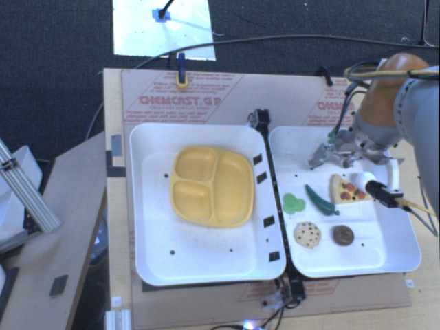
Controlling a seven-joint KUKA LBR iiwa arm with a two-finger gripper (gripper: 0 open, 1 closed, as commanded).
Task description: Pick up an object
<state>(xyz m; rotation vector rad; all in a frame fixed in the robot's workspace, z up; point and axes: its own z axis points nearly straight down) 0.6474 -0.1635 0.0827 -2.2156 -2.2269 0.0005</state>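
So the right bin (395,253) held all the toy food. The end effector (328,153) hovered at its back, fingers spread, gripping nothing. Closest thing: pizza slice (347,190), just toward the front and slightly right.

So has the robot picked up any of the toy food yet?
Not yet. Done so far: the arm has reached over the right bin, with the gripper near its far edge. In hand: nothing I can see. The pizza slice, green pepper, cookie and brown piece all lie on the bin floor. Left: lower onto one, grab it and lift.
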